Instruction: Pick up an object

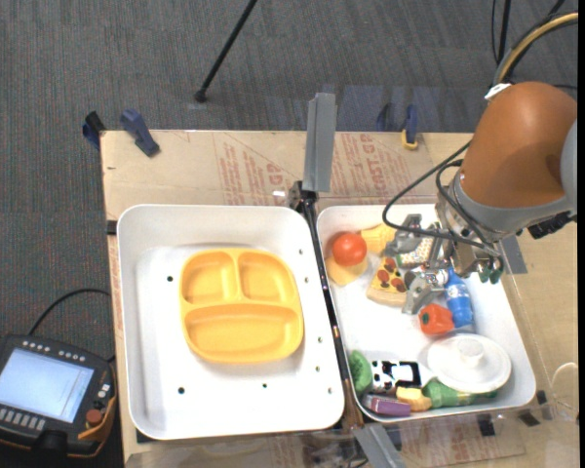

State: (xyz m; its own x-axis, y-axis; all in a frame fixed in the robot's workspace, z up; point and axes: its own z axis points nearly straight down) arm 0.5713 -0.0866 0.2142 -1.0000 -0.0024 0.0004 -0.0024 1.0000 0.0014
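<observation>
While I watch from the overhead view, the gripper (pixel 421 269) sits low in the right bin (pixel 523 331) among crowded toys — I cannot tell its state. Just beside it lie a pizza slice (pixel 388 281), blue bottle (pixel 458 303), red pepper (pixel 435 320) and tomato (pixel 349 249). A yellow tray (pixel 240 303) rests in the left bin (pixel 141 261).

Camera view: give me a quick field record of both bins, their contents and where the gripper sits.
left bin: holds a yellow divided tray
right bin: cluttered with toys
near its back: red tomato, pizza slice
middle: blue bottle, red pepper
front: white lid, black-and-white cow toy
gripper: low over the right bin, beside the pizza slice
finger state: cannot tell
</observation>
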